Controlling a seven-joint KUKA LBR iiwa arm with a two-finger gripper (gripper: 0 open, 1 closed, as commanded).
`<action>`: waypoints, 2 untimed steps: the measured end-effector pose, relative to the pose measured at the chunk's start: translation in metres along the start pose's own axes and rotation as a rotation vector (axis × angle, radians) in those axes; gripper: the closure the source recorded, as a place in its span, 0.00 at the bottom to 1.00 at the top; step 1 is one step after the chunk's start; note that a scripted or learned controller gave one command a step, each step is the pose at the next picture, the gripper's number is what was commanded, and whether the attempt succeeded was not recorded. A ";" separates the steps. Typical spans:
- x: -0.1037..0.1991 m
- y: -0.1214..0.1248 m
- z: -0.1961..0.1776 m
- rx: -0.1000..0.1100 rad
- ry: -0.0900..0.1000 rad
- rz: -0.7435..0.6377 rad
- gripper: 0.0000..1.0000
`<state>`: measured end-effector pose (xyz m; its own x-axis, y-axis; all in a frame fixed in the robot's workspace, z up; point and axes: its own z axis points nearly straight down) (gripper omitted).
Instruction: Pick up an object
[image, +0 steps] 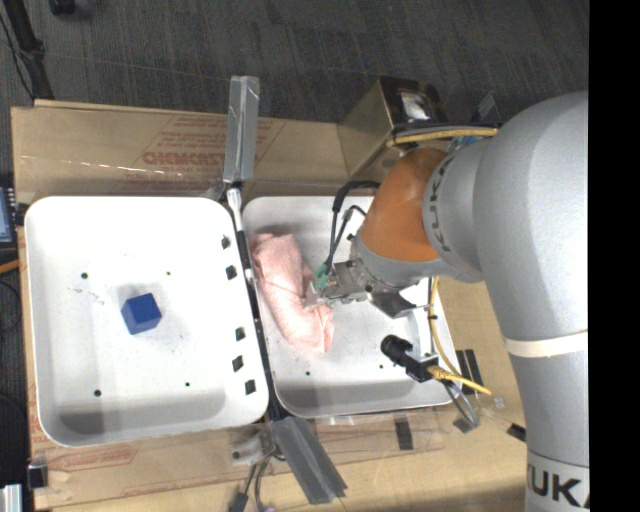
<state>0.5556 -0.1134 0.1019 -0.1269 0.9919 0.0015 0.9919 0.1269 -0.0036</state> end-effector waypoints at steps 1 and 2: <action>0.042 0.045 -0.090 -0.001 -0.001 -0.085 1.00; 0.026 0.080 -0.089 0.001 -0.001 0.055 1.00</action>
<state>0.6321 -0.0778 0.1908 -0.0719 0.9974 -0.0001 0.9974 0.0719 -0.0045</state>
